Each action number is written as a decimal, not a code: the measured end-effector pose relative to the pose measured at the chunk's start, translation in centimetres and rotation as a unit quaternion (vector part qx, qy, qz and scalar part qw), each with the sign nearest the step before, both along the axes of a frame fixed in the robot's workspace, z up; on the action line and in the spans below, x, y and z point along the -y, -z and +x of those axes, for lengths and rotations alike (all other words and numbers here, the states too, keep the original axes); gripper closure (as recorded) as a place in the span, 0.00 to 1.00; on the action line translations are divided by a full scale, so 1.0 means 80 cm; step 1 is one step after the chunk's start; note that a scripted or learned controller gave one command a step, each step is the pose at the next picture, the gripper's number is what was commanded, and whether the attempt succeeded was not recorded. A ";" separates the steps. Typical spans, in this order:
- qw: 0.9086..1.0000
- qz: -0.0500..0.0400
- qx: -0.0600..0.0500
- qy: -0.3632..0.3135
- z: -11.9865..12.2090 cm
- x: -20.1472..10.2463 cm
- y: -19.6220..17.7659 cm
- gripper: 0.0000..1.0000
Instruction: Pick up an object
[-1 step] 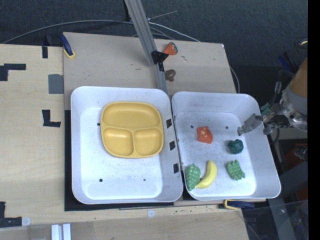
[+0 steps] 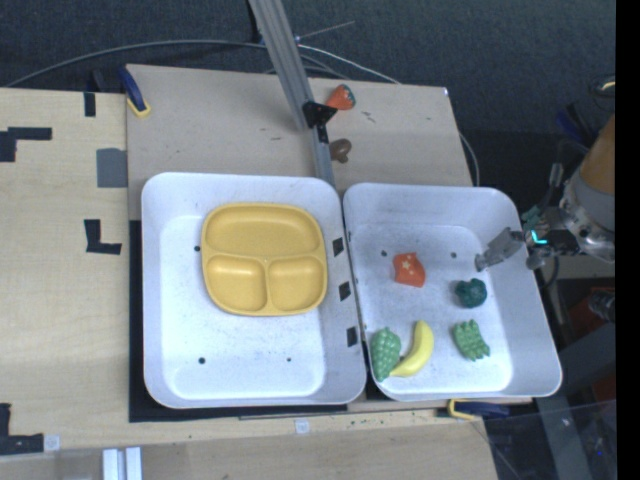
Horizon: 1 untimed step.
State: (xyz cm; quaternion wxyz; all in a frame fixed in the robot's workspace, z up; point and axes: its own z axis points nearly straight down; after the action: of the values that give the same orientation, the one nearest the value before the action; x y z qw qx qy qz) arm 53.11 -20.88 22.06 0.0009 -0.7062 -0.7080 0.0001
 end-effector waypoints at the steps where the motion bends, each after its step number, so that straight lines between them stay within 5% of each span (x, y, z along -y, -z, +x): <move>1: 1.000 0.000 -0.002 0.001 -0.004 0.000 0.054 0.00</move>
State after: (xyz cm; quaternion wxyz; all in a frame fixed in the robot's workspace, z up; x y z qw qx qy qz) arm 52.81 -20.87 17.70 0.0023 -0.7067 -0.7075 0.0018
